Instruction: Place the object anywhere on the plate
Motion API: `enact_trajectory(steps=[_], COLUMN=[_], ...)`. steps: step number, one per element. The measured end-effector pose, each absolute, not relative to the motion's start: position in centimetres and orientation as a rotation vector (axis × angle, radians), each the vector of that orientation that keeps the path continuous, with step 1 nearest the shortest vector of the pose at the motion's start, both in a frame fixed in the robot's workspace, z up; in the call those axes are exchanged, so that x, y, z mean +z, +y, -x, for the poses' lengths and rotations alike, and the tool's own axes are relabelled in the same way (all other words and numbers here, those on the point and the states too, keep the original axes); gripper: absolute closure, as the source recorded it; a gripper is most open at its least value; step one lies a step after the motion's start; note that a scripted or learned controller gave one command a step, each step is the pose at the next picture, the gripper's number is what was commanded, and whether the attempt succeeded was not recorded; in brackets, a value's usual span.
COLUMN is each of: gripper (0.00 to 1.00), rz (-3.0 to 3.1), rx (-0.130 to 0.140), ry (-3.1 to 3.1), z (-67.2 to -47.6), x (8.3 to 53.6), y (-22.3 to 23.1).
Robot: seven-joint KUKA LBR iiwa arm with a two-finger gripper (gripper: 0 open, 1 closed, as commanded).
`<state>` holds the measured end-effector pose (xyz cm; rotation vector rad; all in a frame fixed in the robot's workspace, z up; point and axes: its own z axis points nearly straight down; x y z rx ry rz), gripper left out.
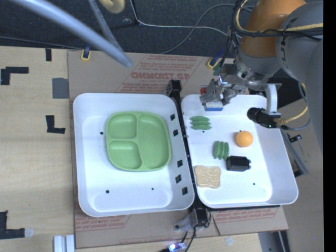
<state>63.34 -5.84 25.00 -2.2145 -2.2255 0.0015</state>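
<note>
Down nearest me, a slice of toast (pixel 208 176) lies in the right bin (pixel 273 188), then a black block (pixel 238 163), a green pod (pixel 221 150), an orange (pixel 244 138), another green pod (pixel 200 122). Left of them the green plate (pixel 138 141) fills the left bin (pixel 89 156). Farthest, the jaws (pixel 214 102) hang over the right bin's back edge; I cannot tell their opening.

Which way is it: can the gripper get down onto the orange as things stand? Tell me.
Probably yes. The orange lies apart from the black block and the green pods, with nothing above it. The gripper hangs over the same right bin, near its far edge.
</note>
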Motion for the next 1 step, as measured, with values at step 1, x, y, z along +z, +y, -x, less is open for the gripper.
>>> enact_trajectory(steps=[1], gripper=[1.00], rz=[2.212], rx=[0.002], ry=[-2.226], z=[-62.23], x=[24.01], y=[0.39])
